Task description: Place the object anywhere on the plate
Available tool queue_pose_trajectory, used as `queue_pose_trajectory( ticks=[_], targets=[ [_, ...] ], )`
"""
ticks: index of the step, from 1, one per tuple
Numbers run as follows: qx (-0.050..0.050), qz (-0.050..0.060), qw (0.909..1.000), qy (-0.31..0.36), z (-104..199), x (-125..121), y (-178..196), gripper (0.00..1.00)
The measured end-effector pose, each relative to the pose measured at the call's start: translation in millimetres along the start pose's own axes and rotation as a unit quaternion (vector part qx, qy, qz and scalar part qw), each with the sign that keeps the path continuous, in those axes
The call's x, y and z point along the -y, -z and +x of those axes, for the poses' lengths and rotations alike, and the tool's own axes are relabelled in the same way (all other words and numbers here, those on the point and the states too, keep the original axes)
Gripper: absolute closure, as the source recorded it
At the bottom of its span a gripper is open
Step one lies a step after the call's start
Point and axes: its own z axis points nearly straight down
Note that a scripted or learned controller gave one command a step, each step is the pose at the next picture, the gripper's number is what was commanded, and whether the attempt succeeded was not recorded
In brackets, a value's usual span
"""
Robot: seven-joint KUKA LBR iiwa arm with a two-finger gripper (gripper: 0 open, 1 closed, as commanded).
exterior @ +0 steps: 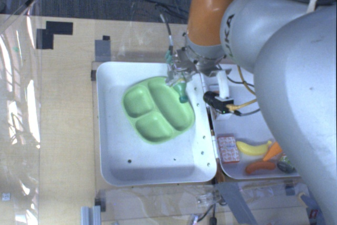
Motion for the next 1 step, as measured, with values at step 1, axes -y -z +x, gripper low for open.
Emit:
queue_pose_trajectory(
  ticks=[1],
  targets=[
    [0.000,0.000,1.0000,0.000,0.0,-0.1,0.4,0.00]
  ],
)
